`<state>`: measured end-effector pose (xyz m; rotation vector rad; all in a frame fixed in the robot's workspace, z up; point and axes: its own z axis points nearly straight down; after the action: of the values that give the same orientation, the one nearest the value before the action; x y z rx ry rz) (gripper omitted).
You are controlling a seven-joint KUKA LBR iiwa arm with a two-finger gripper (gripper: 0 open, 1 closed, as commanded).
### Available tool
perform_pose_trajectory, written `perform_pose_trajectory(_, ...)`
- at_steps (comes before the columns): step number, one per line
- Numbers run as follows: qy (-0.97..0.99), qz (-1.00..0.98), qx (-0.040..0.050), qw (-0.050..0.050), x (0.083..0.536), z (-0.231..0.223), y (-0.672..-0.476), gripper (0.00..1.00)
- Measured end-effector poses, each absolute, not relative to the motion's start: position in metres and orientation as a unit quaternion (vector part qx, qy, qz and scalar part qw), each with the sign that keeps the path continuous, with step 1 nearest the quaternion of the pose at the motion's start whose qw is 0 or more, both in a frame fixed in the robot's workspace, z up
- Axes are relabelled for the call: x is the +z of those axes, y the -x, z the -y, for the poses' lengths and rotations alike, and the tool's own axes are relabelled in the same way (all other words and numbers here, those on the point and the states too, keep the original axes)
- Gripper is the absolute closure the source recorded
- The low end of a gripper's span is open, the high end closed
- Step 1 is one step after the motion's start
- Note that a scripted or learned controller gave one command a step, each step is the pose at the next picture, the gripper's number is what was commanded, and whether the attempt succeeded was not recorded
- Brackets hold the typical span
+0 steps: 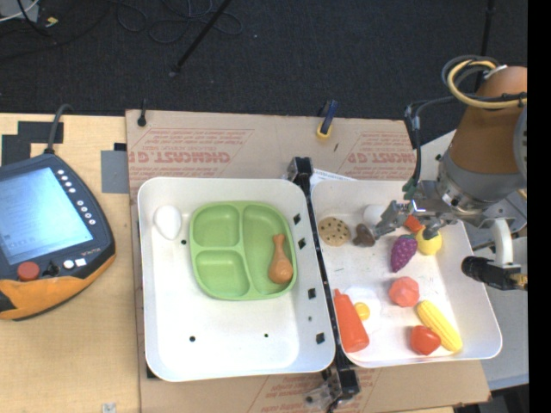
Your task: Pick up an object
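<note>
our gripper (411, 216) hangs over the far part of the right bin (482, 334), fingers spread and holding nothing. the purple grapes (403, 252) lie just nearer than the fingertips, long axis running far-to-near, so we'd drop slightly nearward.

Cardboard sheet (215, 149) under both bins, far side, well left of the pincer (411, 222) & further back: red print, reads upside down from this cam, approx "CHEWCAST" w/ a web-address style line beneath, letters too small to be sure. Second red print on same sheet, behind the pincer & a bit left, near blue clip: too faint to read. More red print on the sheet's near edge, below the bins, well fwd of the pincer: illegible. Handheld screen unit (47, 226), far left of the pincer: display lit, lines of txt present but blurred, nothing readable. Buttons on it unlabelled as far as visible.
</note>
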<state>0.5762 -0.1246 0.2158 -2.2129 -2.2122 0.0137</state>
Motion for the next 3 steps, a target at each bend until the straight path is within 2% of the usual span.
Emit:
perform_pose_trajectory(1, 0.707, 0.708, 0.0009, 0.002, 0.222, 0.125, -0.579, 0.0)
perform_pose_trajectory(3, 0.707, 0.707, 0.0019, 0.004, 0.116, 0.121, -0.567, 0.0)
